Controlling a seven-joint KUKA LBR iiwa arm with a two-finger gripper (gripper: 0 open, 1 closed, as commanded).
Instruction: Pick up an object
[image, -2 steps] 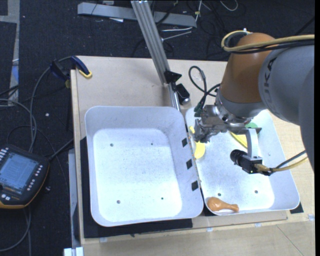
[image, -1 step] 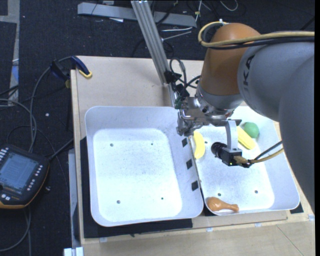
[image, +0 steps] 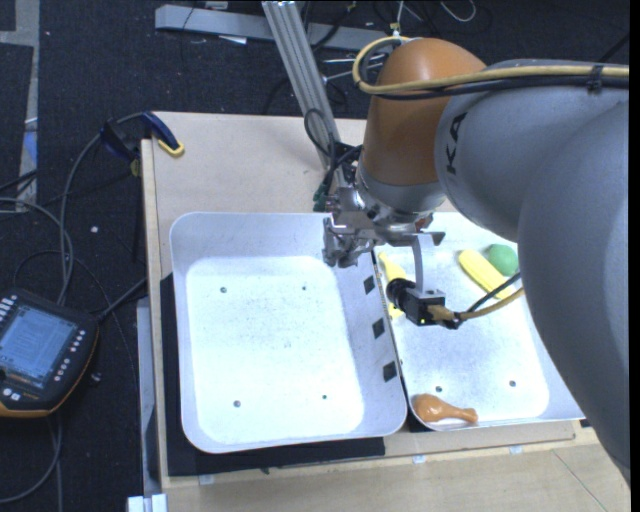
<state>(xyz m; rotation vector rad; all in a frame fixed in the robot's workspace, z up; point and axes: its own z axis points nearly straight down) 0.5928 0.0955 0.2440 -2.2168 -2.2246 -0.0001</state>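
Two white bins (image: 200, 300), one orange drumstick-shaped toy (image: 445, 409), one yellow piece (image: 478, 268), one green piece (image: 503, 258).

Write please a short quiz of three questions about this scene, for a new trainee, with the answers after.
1. True or false: the tan drumstick-shaped object lies in the left bin.
2. Which colour is the round object beside the yellow piece? A) red B) green C) blue
3. Over what does the gripper stand?

Key
1. False: it lies in the right bin, near its front edge.
2. B, green.
3. Over the far end of the divide where the two bins meet.
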